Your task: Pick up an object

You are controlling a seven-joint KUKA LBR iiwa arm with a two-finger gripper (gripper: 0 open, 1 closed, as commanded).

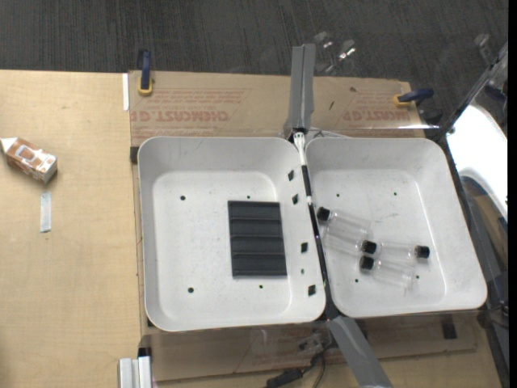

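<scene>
A black ribbed rectangular block point(257, 238) lies flat in the middle of the left bin point(161, 217). In the right bin point(436, 184), several clear plastic vials with black caps lie on their sides toward the front. One vial point(338, 226) is near the bin's left wall, with its cap pointing to the divider. Two more vials point(380, 267) lie close together at the centre. A black cap point(422, 253) marks another vial further right. A pale, curved part of the arm point(487, 140) shows at the right edge, above the bench.
A small orange-and-white carton point(31, 160) and a white strip point(45, 213) lie on the wooden table at the left. Clamps point(144, 73) point(412, 98) hold a cardboard sheet behind the bins. A grey bar point(301, 87) runs along the seam between the bins.
</scene>
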